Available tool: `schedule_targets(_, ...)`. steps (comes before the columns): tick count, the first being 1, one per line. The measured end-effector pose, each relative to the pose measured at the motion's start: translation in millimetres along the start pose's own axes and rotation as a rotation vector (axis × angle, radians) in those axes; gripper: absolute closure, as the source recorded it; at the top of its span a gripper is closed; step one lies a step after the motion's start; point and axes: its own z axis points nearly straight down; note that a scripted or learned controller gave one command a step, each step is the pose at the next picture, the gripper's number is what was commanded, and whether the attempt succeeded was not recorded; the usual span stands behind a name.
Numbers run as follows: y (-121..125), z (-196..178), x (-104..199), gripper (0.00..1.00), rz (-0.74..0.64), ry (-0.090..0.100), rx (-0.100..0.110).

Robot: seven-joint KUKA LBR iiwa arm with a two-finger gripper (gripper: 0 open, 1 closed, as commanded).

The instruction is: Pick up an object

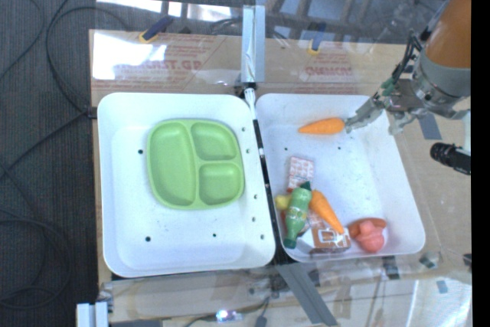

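We log two white bins (115, 188); the left one carries a lime-green divided plate (195, 163). The right one carries an orange carrot (322, 126), a green bottle (297, 212), a red-orange toy (369, 233) and a pink-patterned packet (300, 168). Arm (452, 42): grey, orange band.

The flat, tan, cardboard-coloured counter (191, 61) was seen from above, set on dark grey carpeted floor (46, 188) across which thin black cables (57, 50) were trailed. Two shallow white plastic bins were carried side by side on the counter, their inner rims nearly touching. The left white bin (122, 241) was placed toward the counter's left edge, the right white bin (390, 172) toward its right. Clear upright plastic panels (253, 42) were stood along the far side.
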Motion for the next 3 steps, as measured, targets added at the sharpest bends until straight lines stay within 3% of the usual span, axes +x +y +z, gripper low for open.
schedule_targets(1,36,95,48,0.0,-0.053,0.0,0.002)
schedule_targets(2,71,164,3,0.0,-0.085,-0.006,-0.011)
schedule_targets(3,84,165,10,0.0,-0.023,-0.007,0.007)
